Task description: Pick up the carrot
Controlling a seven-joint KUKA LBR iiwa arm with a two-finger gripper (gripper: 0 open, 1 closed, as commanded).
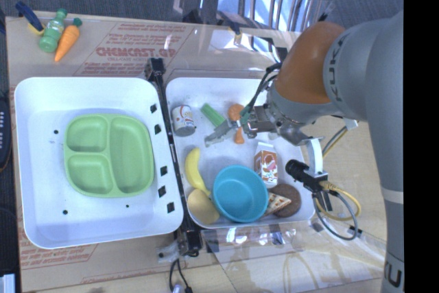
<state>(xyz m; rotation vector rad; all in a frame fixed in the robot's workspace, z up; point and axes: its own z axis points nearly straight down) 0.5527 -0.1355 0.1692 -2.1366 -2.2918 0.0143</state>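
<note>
- The carrot (236, 110) lies in the right bin (206, 89), near the middle of its top half. It is small and orange. Part of it is hidden under the gripper (223, 132).
- The gripper is right on top of the carrot. I cannot tell if it is open or closed, or if it has the carrot.
- To do this step well, I think the gripper should sit over the middle of the carrot, squeeze gently, and go straight up.
- A green stick (212, 113) lies just beside the carrot on the left. It could get grabbed by mistake.
- A small can (183, 119) stands a bit further left.
- Below are a little carton (266, 167), a blue bowl (240, 193) and a banana (194, 169). They are near, so a sideways move could bump them.
- The left bin (31, 99) holds a green plate (110, 155).
- Another toy carrot (66, 42) lies on the bench, well apart, by a green bottle (52, 32).
</note>
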